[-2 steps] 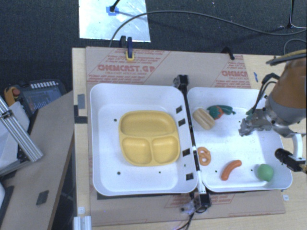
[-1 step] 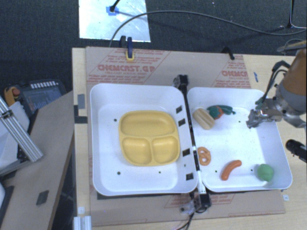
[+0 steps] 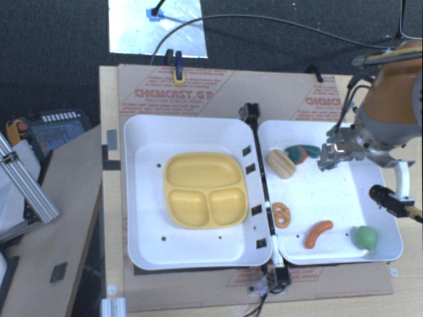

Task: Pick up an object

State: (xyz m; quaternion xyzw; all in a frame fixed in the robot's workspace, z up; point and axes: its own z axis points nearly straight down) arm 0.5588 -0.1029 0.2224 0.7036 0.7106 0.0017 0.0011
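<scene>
We see the bench (image 3: 109,197) carrying a printed cardboard sheet (image 3: 218,88). Directly on the sheet, the right white bin (image 3: 337,190) sits beneath the gripper (image 3: 328,156), and the left white bin (image 3: 149,177) lies well to its left.

- Overall: bright, even overhead light; colours read true, no dim zones inside the bins.
- Glare: reflective sheet (image 3: 157,20) at upper left of frame blown out to near white, w/ surface detail lost.
- White bins (image 3: 142,144): close to overexposed, rims & walls merge in places.
- Shadows: soft, short, tight under the yellow tray (image 3: 202,189) & small items at right.
- Dark floor at top & left: low detail.
- Focus: fair at centre; arm (image 3: 395,101) at right edge soft, slightly blurred.
</scene>
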